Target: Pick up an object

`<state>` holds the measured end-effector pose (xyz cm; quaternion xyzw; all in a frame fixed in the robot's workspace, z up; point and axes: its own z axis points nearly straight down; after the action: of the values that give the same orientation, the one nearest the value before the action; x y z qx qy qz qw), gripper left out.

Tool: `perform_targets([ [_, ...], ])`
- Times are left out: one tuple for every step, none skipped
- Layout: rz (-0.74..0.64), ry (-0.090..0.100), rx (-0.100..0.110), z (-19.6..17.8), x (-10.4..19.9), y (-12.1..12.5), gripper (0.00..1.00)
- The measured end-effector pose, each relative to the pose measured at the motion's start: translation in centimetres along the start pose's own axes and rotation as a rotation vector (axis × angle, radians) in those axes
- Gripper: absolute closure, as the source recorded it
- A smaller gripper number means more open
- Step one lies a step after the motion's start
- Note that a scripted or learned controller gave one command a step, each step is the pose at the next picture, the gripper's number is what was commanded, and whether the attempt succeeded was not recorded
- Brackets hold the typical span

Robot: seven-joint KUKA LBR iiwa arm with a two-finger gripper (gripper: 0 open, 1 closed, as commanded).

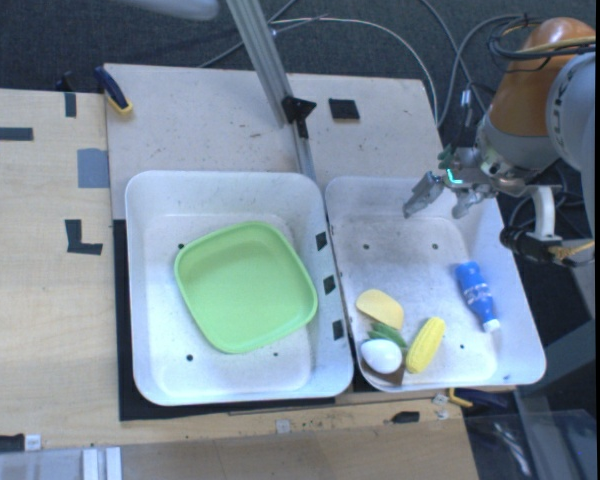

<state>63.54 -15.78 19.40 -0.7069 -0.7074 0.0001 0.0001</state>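
Note:
My gripper [442,205] hangs over the far part of the right bin [420,243], fingers spread open with nothing between them. A blue bottle with a white cap [475,294] lies near that bin's right wall, well below the gripper. At the bin's near edge sit a yellow corn cob [425,344], a yellow curved piece [380,308] and a white egg-like object [382,354], clustered together with a bit of green between them.
The left bin [150,208] holds a square green plate [244,285]. A slanted metal pole [270,68] rises behind the bins. Cables loop over the board at the back right. The arm's body [540,98] stands at the right edge.

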Motion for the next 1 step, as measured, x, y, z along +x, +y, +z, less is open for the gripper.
perform_targets([
  [0.0, 0.0, 0.0, 0.01, 0.0, 0.0, 0.0],
])
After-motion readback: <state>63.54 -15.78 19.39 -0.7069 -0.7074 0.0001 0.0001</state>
